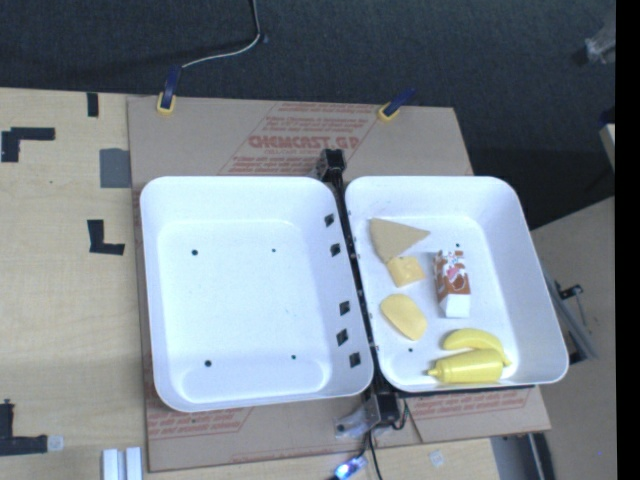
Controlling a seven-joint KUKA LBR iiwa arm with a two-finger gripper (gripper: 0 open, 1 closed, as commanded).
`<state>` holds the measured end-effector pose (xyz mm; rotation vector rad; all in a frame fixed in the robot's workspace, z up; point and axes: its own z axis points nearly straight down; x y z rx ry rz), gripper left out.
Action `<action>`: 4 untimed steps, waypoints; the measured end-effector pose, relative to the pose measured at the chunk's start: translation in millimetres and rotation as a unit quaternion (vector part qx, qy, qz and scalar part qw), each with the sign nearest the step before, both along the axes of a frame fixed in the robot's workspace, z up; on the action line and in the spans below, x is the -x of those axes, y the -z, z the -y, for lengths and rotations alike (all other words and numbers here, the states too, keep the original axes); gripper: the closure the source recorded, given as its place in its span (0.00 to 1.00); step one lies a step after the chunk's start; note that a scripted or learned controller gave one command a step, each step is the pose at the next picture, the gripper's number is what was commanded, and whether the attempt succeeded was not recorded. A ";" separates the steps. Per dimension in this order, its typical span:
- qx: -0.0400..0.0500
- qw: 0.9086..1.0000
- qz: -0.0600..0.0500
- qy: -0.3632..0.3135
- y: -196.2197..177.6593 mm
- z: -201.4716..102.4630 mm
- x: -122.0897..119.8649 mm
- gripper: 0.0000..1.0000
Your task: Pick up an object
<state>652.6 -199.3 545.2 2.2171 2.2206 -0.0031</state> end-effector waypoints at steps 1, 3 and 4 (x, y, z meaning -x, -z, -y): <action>-0.002 1.000 -0.002 0.002 27.5 25.8 40.7 1.00; -0.002 1.000 -0.001 -0.001 10.4 -71.8 40.7 1.00; -0.002 1.000 -0.001 -0.002 10.6 -120.5 32.4 1.00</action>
